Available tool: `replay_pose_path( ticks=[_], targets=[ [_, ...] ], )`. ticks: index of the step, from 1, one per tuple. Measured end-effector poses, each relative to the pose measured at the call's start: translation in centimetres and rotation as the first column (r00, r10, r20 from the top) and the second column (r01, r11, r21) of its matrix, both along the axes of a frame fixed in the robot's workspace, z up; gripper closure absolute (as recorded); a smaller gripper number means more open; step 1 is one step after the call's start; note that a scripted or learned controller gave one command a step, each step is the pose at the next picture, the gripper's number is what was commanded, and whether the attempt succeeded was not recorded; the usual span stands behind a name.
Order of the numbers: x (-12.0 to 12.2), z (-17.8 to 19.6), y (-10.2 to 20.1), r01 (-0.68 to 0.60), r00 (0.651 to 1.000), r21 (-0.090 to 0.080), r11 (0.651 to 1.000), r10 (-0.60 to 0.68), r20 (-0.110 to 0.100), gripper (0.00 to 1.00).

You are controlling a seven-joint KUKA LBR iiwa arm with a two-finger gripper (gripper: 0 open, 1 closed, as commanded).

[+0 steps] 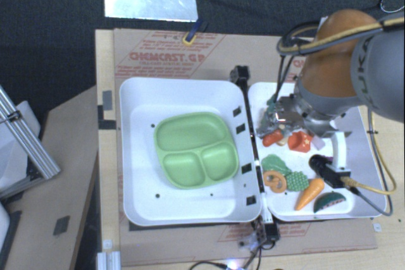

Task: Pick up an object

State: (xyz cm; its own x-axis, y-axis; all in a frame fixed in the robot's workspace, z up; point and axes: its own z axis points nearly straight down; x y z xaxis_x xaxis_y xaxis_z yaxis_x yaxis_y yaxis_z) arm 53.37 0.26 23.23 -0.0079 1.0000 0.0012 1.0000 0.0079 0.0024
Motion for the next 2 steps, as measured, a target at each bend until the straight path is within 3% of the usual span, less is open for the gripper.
replay_pose_path(
  ticks=[1,2],
  targets=[
    [-0.4,-1.7,0.5,0.002,1.0,-0.001,1.0,-0.002,-0.002,1.0],
    [-1.0,0.1,-0.3,0.007,1.0,-0.001,1.0,-0.007,0.0,1.0]
  ],
)
